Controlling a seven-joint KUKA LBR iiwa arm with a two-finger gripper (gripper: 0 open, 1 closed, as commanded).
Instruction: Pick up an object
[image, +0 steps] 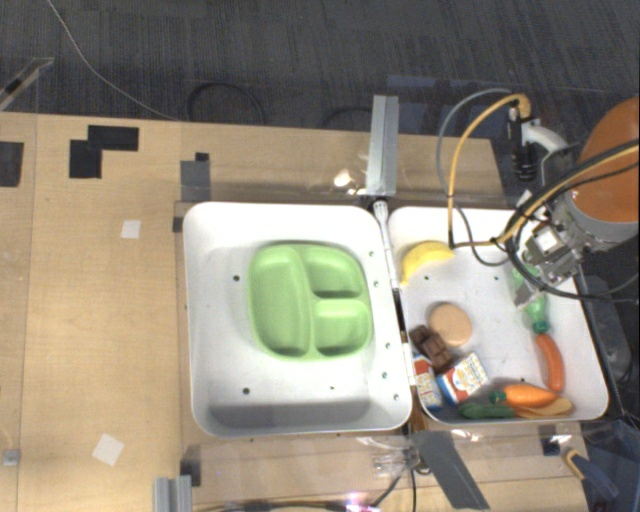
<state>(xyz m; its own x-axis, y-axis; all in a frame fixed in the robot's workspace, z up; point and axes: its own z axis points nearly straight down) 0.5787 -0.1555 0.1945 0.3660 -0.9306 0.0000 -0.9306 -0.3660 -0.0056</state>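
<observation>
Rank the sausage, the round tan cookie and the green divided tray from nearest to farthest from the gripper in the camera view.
Measured from the gripper at the right bin's far right side:
1. Sausage, by the right bin's right wall.
2. Round tan cookie, mid right bin.
3. Green divided tray, in the left bin.

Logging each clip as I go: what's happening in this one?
The grey arm's gripper hangs over the upper right part of the right bin, which holds toy food: a yellow banana, a round cookie, a sausage, a carrot. Nothing shows between its fingers. The left bin holds a green divided tray.
</observation>
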